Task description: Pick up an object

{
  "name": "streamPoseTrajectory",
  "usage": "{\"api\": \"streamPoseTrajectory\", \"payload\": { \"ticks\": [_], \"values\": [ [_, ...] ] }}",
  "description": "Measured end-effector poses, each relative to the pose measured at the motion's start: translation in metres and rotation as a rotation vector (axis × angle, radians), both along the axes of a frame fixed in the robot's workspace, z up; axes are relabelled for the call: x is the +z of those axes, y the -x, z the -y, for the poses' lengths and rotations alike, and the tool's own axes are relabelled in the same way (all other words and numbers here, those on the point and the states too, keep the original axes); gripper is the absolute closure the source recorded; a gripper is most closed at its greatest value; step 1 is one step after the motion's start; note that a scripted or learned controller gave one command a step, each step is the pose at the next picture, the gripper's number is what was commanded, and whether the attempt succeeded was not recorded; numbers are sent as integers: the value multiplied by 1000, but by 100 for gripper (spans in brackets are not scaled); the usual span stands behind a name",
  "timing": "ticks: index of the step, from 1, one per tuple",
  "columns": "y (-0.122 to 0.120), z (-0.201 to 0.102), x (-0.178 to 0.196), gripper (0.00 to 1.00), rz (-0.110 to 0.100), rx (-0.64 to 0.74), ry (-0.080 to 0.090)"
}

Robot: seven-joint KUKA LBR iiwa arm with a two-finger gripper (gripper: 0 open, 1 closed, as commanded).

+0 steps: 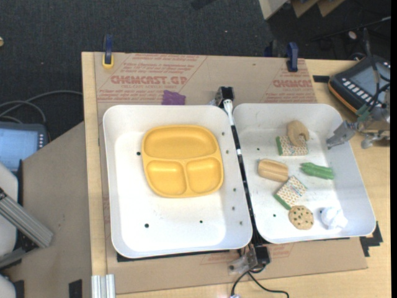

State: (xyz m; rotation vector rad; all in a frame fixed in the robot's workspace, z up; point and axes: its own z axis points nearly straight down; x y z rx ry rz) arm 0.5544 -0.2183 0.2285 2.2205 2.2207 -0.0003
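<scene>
landmark: tan bread-roll-shaped toy (pixel 273 169), near the middle of the right white shallow bin (pixel 356 197); all places below are relative to it.
my hand: grey two-finger gripper (pixel 340 138) up and to the right of the roll, over the bin's right rim; can't tell from here how it is set. nothing in it that i can see.
target pick: the roll itself. looks like light play food, rounded, probably smooth plastic, so may slip. take it across the short width, mid-length.
neighbours: green-and-white checked wedge (pixel 290 192) just below-right, close to touching; approach from above to avoid nudging it.
other options: green pod-shaped toy (pixel 317 171) to the right, thin and low, harder grip. round chocolate-chip cookie toy (pixel 301 216) below-right, flat, poor bite. crumpled white lump (pixel 332 217) further below-right, looks soft.
above-right: brown log-shaped toy (pixel 298 131) resting on another checked piece (pixel 290 146); stacked, may shift.
left bin: yellow three-compartment plastic plate (pixel 182 160), well left of the roll, too wide for me.
</scene>
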Motion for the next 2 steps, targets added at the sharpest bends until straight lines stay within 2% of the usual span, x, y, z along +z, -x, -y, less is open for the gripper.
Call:
{"api": "streamPoseTrajectory", "payload": {
  "ticks": [1,2],
  "values": [
    [37,-43,-102,0,-13,1,-7],
    [-36,-73,-146,0,4,6,-1]
  ]
}}
